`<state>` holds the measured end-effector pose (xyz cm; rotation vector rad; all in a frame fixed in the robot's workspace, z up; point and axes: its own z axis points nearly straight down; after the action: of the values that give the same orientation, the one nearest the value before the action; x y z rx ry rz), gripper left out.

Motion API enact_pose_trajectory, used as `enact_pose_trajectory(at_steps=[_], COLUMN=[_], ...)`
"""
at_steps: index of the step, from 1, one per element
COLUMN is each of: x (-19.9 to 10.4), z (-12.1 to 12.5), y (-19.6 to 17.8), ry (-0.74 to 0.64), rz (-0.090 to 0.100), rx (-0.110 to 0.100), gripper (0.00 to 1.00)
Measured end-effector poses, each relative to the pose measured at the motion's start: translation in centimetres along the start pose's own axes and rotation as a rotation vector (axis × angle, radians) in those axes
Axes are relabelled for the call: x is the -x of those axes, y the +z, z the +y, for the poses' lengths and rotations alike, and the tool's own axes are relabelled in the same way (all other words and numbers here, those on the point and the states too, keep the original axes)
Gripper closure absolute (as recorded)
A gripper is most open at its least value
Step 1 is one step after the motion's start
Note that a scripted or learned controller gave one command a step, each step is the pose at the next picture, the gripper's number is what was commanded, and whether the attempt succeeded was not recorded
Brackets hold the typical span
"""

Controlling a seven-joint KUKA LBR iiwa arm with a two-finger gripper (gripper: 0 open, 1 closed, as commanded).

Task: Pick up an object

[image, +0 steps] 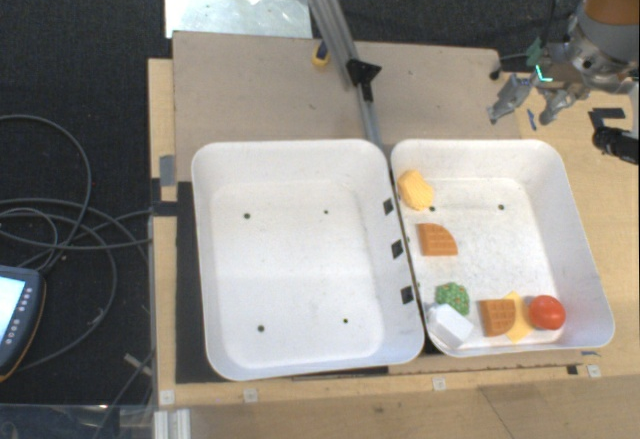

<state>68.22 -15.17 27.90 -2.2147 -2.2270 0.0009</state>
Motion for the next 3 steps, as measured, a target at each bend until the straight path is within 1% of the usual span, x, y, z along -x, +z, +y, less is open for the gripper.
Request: enact_pose_trajectory(at_steps=[1,2,3], x=[0.0,-0.3,-0.7], z=[0.1,-0.3,-0.5], y=[-0.3,5.9,10.1], ry=[-0.002,0.002,0.001], rz=[-0.002,0.000,0.000], rx=[0.003,-0.002,-0.001], gripper=[0.00,0.00,0.00])
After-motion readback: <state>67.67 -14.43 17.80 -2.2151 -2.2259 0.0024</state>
